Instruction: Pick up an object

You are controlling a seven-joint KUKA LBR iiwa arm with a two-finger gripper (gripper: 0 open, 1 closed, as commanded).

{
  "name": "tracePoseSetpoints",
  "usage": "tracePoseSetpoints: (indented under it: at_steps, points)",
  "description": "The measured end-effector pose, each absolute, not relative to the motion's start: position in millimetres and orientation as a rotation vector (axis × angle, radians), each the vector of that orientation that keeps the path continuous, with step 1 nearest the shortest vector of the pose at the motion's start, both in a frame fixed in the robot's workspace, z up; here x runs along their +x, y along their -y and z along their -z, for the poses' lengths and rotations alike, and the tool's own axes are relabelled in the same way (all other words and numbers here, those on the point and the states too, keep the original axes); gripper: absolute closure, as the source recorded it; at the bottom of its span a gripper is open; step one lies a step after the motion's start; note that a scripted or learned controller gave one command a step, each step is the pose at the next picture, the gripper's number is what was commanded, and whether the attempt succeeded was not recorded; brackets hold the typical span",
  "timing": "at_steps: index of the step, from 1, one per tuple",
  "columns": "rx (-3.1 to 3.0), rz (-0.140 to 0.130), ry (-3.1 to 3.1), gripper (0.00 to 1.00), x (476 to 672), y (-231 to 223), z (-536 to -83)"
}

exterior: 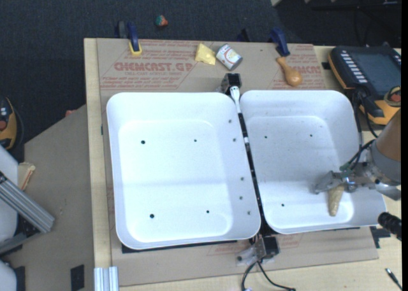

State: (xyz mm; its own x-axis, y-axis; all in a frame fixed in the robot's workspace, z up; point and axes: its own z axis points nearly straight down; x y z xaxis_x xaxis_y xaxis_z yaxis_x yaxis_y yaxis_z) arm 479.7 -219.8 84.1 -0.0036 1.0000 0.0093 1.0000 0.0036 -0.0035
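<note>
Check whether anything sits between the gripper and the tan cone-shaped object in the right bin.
Nothing visible does. The gripper is low in the right bin, directly at the top end of the tan cone-shaped object near the bin's lower right corner, with no other item between them.

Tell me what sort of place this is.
Probably a robotics lab bench for pick-up trials: two shallow white bins side by side on a clamped board, a robot arm's gripper in the right bin, and a teach pendant nearby.
</note>
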Motion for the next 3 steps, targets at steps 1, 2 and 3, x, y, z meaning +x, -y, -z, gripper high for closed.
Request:
tracePoseSetpoints:
  at_steps: [1,2,3]
  points:
    - [-2.217,0.003,2.221,1.0,479.8,221.8,-94.9]
    - [-2.216,0.014,2.243,1.0,606.9,161.7,-132.2]
    - [-2.215,0.009,2.235,1.0,650.8,96.2,-152.4]
